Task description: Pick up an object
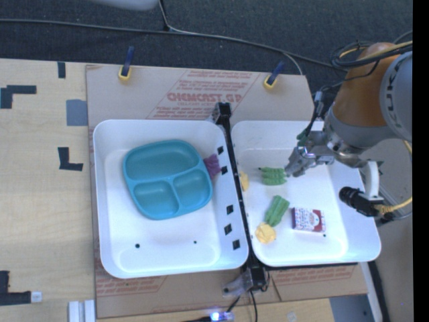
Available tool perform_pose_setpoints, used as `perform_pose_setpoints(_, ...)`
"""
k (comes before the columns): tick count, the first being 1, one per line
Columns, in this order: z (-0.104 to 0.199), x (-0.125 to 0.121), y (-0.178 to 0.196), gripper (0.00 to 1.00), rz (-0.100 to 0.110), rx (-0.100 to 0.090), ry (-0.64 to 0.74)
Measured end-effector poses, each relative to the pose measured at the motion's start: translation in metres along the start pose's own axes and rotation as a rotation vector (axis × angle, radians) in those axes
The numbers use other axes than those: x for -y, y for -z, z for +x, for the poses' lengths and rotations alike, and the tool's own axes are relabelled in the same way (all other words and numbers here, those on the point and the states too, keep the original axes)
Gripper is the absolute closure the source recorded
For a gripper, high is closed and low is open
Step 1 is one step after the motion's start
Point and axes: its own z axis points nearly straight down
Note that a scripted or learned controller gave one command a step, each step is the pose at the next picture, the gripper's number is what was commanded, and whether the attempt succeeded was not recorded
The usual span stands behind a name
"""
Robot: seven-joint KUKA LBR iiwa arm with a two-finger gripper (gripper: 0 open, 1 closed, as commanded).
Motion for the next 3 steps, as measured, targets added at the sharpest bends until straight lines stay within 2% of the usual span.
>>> perform_pose_setpoints(3, 0.143, 0.024, 0.019, 1.00, 0.002, 0.002, 0.001)
